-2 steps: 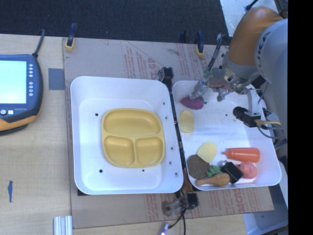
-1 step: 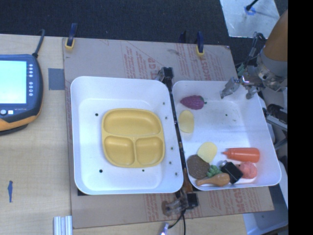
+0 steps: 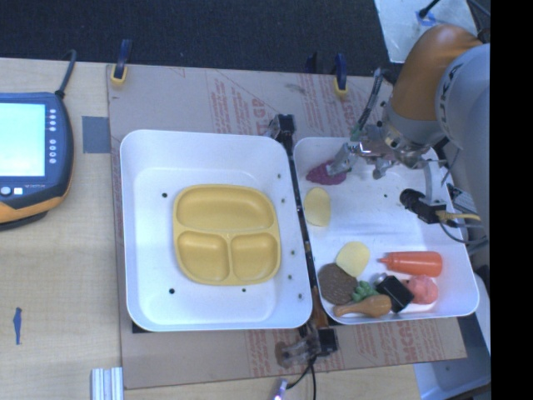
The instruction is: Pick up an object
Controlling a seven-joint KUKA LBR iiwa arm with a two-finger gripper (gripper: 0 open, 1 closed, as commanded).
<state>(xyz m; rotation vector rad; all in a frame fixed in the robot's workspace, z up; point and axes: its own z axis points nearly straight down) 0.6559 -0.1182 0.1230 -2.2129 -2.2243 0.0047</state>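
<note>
Hovering at the upper right bin [image 3: 466,302], the gripper [image 3: 360,162] sits beside a purple piece [image 3: 320,173], likely lining up a grasp. Whether its pincer is wide or narrow, I cannot tell.

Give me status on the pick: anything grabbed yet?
Done: the arm has reached the right bin; the gripper sits low at the bin's far left corner, right by the dark red piece. In hand: nothing visibly held; whether it touches that piece I cannot tell. Left: the grasp and the lift. The orange bottle and yellow pieces lie untouched.
</note>
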